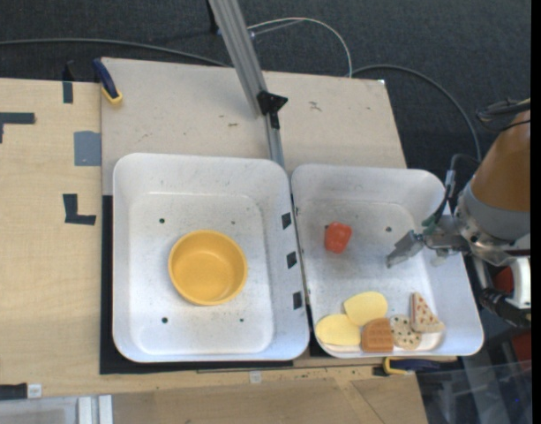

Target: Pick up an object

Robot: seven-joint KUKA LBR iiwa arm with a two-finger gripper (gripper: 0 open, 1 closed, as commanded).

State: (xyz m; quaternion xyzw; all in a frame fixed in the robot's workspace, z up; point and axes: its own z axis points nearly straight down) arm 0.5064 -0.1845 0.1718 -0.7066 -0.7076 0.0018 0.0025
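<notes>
The right bin (358, 184) holds a small red object (338, 237) near its middle. Along its front edge lie two yellow discs (365, 306) (337, 330), a brown block (377, 335), a speckled round piece (402, 332) and a cheese-like wedge (422, 312). My gripper (409, 247) hangs over the right side of this bin, to the right of the red object and above the wedge. I see nothing between its fingers.
The left bin (138, 184) holds a yellow bowl (207, 266). A grey metal pole (242, 42) slants down from the top to the gap between the bins. Cables run over the dark floor at the back, and a blue-and-yellow clamp (107, 79) grips the board's corner.
</notes>
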